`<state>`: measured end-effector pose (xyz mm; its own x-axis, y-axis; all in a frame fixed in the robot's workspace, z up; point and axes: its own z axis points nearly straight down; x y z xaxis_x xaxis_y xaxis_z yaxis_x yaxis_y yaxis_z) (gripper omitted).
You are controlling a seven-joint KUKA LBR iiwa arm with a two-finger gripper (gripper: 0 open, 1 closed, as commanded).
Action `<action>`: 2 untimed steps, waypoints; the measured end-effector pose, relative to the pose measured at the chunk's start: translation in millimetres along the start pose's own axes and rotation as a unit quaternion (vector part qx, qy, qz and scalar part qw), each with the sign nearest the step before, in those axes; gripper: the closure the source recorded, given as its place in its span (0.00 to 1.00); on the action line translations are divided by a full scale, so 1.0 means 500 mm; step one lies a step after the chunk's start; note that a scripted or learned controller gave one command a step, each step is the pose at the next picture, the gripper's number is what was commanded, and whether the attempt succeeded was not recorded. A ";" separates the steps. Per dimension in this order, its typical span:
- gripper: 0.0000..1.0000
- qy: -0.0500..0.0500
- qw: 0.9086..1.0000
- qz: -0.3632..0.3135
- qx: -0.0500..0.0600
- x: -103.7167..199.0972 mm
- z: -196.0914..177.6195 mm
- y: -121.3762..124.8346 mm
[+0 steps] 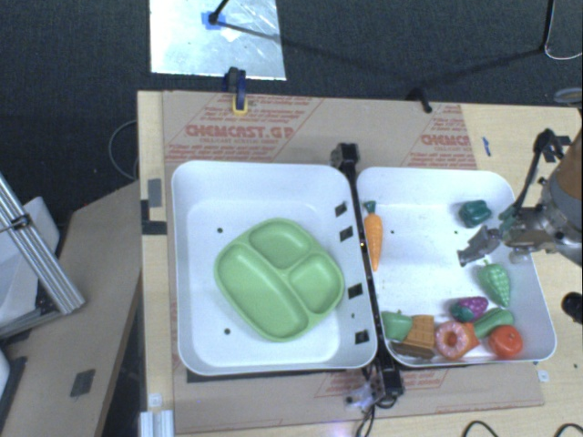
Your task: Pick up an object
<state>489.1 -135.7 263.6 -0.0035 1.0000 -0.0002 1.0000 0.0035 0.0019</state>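
Observation:
The right bin (428, 198) holds the toy foods. An orange carrot (372, 235) lies along its left wall. A teal piece (474, 212) sits near the far right corner. A light green ridged piece (497, 285) rests by the right wall. Along the front edge lie purple grapes (468, 309), a dark green piece (493, 321), a red tomato (506, 340), a pink donut (453, 340), a brown block (420, 335) and a green chunk (395, 323). My gripper (487, 247) hangs over the right side of this bin, between the teal piece and the ridged piece, with nothing seen held.
The left bin (209, 208) holds a green divided plate (278, 279). A black divider with clips (357, 244) runs between the bins. Both bins rest on a cardboard sheet (273, 126). The arm comes in over the right bin's right wall.

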 end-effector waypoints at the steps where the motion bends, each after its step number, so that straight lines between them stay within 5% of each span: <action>1: 0.00 0.001 1.000 0.001 0.002 0.022 0.108 0.003; 2: 0.00 0.001 1.000 0.001 0.003 0.023 0.233 0.009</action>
<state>494.0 -124.3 147.2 -0.0011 1.0000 0.0013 1.0000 0.0011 -0.0038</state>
